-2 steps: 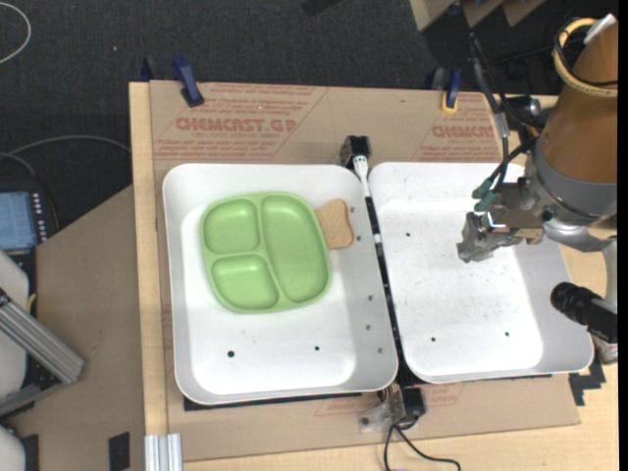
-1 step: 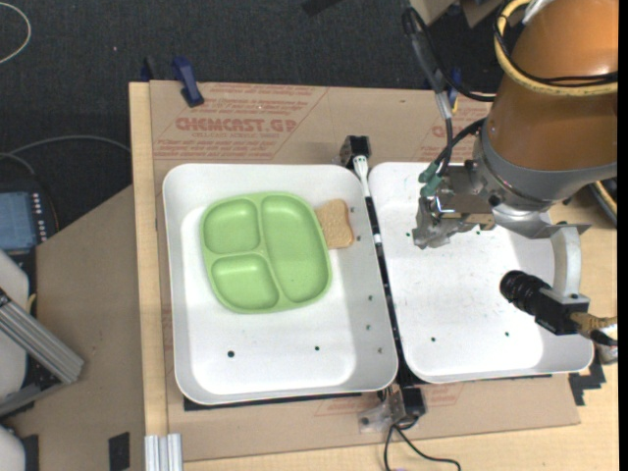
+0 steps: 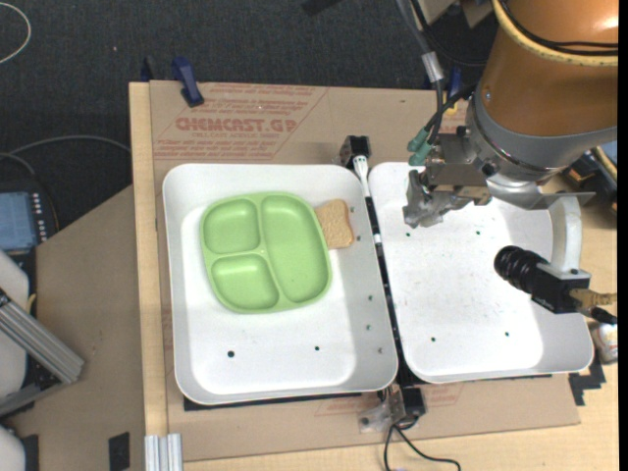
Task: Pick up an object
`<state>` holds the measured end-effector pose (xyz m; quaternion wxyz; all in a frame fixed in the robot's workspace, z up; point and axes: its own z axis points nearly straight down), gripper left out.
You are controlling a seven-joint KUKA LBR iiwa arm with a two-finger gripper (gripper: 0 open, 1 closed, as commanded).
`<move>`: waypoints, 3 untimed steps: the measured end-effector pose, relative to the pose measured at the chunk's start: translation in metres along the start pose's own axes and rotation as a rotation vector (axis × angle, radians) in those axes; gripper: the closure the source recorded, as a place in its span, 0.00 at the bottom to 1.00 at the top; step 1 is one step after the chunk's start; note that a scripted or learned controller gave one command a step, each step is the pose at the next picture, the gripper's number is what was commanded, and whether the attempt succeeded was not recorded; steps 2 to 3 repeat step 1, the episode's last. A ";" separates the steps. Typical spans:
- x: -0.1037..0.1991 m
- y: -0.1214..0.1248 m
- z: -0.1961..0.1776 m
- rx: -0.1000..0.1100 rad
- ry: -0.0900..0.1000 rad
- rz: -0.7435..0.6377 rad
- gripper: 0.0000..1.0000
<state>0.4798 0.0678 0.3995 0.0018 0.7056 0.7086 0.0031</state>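
A green plate (image 3: 265, 251) with three compartments lies in the left bin (image 3: 196, 351). A tan, biscuit-like slab (image 3: 336, 224) leans on the plate's right rim, near the divide between the bins. My gripper (image 3: 428, 211) hangs over the far left corner of the right bin (image 3: 471, 351), about a hand's width right of the slab. Nothing shows under or in the gripper.
Both bins rest on a brown cardboard sheet (image 3: 245, 116) printed with red lettering. A blue clamp (image 3: 186, 79) grips its far edge. A small black clip (image 3: 354, 149) sits at the far end of the seam between the bins.
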 end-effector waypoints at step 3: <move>0.015 0.000 -0.053 -0.001 0.000 0.002 1.00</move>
